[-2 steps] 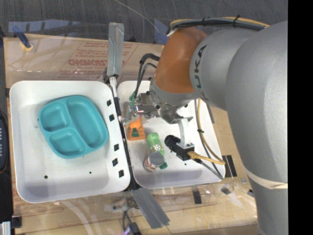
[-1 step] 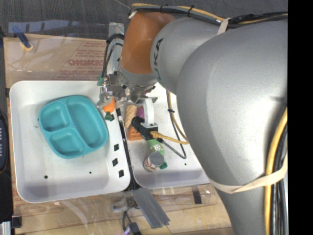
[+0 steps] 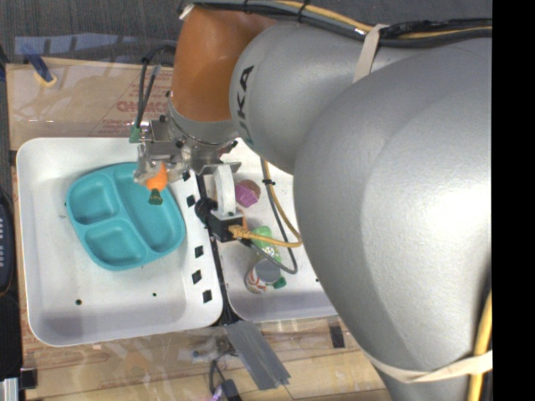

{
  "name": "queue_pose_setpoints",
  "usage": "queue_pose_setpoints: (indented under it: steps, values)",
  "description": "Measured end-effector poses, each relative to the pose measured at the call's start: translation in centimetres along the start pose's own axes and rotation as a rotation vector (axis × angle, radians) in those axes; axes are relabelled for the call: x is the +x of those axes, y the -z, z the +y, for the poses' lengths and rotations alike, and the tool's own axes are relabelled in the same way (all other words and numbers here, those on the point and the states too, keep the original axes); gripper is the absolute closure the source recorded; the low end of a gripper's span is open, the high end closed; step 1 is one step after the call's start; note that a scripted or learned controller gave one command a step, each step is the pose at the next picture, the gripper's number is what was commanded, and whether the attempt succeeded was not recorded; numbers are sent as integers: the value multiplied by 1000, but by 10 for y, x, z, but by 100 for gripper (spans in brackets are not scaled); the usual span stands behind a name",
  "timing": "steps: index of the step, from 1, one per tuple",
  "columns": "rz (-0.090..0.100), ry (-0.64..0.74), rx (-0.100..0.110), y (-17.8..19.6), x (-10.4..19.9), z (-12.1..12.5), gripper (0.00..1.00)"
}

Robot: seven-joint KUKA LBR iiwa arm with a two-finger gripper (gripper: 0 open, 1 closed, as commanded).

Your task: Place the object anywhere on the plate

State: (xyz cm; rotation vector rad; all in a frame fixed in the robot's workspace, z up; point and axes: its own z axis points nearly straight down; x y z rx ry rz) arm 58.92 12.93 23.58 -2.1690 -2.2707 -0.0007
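overhead, the arm (image 3: 351,140) reaches left, its end effector (image 3: 155,182) grasping an orange object (image 3: 155,192) above the plate (image 3: 117,224)

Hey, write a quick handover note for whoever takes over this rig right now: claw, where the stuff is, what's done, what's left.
Claw: hanging over the right edge of the teal plate in the left bin, with a small orange object at its tip. The grip itself can't be confirmed.
Right bin: a purple item, a green item and a grey-topped item, partly hidden by the arm.
Done: object brought over the plate.
Left: set it on the plate and confirm that it rests there.
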Motion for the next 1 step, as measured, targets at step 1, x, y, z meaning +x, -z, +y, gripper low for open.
queue_pose_setpoints:
  steps: [1]
  values:
    - [-1,-2,2,-1,-1,0,0]
